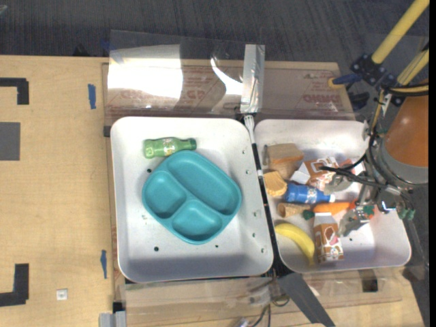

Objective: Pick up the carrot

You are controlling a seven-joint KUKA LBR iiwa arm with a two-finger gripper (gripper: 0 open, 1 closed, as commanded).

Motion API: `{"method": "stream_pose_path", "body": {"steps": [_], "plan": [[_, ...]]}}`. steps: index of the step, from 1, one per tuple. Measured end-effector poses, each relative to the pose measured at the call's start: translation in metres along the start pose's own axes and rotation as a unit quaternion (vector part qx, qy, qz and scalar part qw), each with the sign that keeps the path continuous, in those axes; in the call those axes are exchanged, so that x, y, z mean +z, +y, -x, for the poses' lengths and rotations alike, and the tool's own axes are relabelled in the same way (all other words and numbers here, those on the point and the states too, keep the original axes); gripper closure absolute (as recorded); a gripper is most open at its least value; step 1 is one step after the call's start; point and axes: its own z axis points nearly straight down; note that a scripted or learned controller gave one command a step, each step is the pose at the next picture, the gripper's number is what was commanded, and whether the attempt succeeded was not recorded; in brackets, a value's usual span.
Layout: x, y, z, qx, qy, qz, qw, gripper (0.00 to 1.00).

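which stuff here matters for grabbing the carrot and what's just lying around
For the job:
carrot, right bin, beside the blue bottle
claw, at the carrot's right end
right bin

Lying about:
blue bottle
banana
small carton
green bottle, left bin
teal divided plate, left bin

1 fixed camera, mounted above the bench, looking down at a slant. Both shallow white bins fit in frame side by side: left bin (129, 203), right bin (388, 240). Far edge of the scene sits at top, where dark grey carpeted floor (204, 5) shows; near edge at bottom. Flat tan cardboard bench surface (54, 182) fills the left side. Grey arm with orange band (409, 142) enters from the right edge. Medium distance, whole workspace visible.
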Motion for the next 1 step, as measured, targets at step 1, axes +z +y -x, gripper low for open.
{"method": "stream_pose_path", "body": {"steps": [1], "plan": [[0.0975,0.0138,0.0759,-0.027,-0.002,0.000,0.9996,0.00]]}}
